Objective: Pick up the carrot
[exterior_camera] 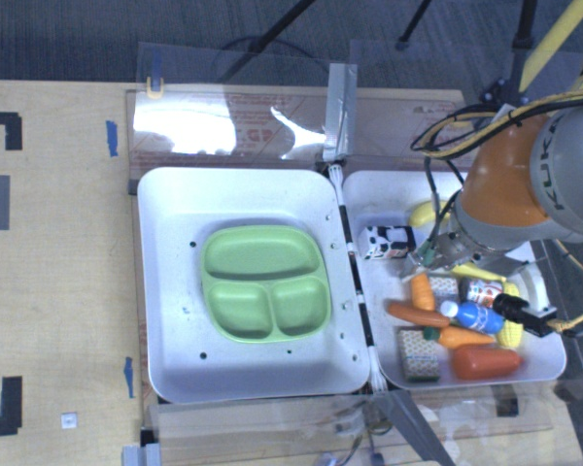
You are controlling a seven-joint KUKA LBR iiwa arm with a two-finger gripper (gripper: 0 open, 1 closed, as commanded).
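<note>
A small orange carrot lies in the right bin, left of its middle. A longer orange-red vegetable lies just below it, and another carrot-like orange piece with a green end sits lower still. My gripper hangs low over the bin, just above and slightly right of the small carrot. The grey wrist and orange band cover its upper part. I see nothing held in it.
The right bin also holds a blue-capped bottle, a red piece, a yellow corn cob, a speckled sponge, a black-and-white toy and a yellow item. A green divided plate lies in the left bin.
</note>
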